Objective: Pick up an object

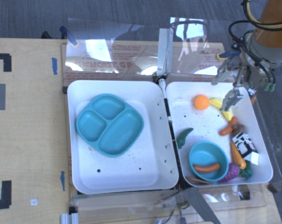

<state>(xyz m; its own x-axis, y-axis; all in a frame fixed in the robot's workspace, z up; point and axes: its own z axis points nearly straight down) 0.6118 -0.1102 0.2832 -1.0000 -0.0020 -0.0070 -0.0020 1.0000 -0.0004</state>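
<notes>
I am finding almost nothing I can read from here: reddish lettering is running along the clear plastic sheet (108,62) standing behind the left bin (80,171), but glare is washing it out and I am not making out a single word. A small black-and-white patterned item (244,143) is lying near the right wall of the right bin (264,171), and its markings are showing too small for me to tell whether they are print or only a pattern.
</notes>
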